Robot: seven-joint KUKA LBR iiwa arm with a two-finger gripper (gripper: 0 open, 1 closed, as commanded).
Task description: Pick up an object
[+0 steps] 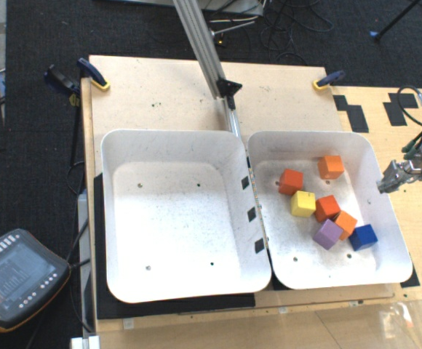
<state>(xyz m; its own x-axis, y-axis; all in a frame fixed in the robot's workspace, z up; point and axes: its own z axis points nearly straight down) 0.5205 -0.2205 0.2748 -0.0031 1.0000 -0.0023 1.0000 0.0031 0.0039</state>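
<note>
- The right bin [385, 217] serves as the landmark; all the blocks lie inside it, towards its middle and its near right part.
- An orange block [331, 166] sits closest to the bin's far wall, with a second orange block [291, 181] to its left and a little nearer.
- A yellow block [303, 203] lies near the bin's centre, touching or almost touching a third orange block [327, 207] on its right.
- A purple block [328, 234], a fourth orange block [345, 222] and a blue block [363, 237] crowd together nearest the bin's front right corner (their edges overlap, so contact is hard to judge).
- The gripper [394, 179] hangs just outside the bin's right rim, small and blurred; whether its jaws are apart or closed cannot be told, and nothing is visibly between them.
- The arm behind it is cut off by the picture's edge.
- The left bin [113, 195] adjoins the right bin's left wall.
</note>
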